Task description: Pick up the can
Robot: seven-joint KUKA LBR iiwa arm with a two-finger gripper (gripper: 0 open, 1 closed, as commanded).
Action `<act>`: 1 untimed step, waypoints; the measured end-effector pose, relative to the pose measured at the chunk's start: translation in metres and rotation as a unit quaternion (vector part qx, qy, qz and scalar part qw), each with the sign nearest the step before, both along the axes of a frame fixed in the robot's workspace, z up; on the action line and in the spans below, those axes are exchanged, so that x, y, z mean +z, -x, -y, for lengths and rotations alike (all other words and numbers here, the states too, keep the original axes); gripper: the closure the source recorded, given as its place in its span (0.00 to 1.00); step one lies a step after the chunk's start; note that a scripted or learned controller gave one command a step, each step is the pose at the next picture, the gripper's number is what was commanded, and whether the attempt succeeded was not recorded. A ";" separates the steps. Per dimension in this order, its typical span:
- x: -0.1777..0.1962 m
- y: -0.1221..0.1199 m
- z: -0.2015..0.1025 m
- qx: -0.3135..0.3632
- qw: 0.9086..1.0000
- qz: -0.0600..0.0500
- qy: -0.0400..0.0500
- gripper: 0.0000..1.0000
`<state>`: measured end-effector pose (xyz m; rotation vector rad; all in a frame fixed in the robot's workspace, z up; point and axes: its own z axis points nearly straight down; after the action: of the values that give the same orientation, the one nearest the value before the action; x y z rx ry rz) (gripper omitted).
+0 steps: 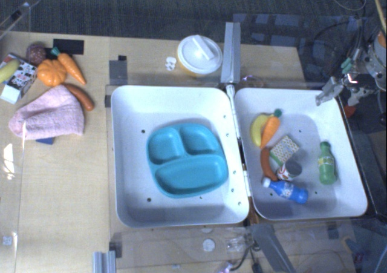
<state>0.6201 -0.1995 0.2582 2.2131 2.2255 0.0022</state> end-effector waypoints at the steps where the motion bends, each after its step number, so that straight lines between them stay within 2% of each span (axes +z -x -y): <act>1: -0.152 0.075 -0.048 0.104 0.995 -0.002 -0.001 0.00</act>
<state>0.5451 -0.1518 0.1059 1.9722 2.4469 0.0009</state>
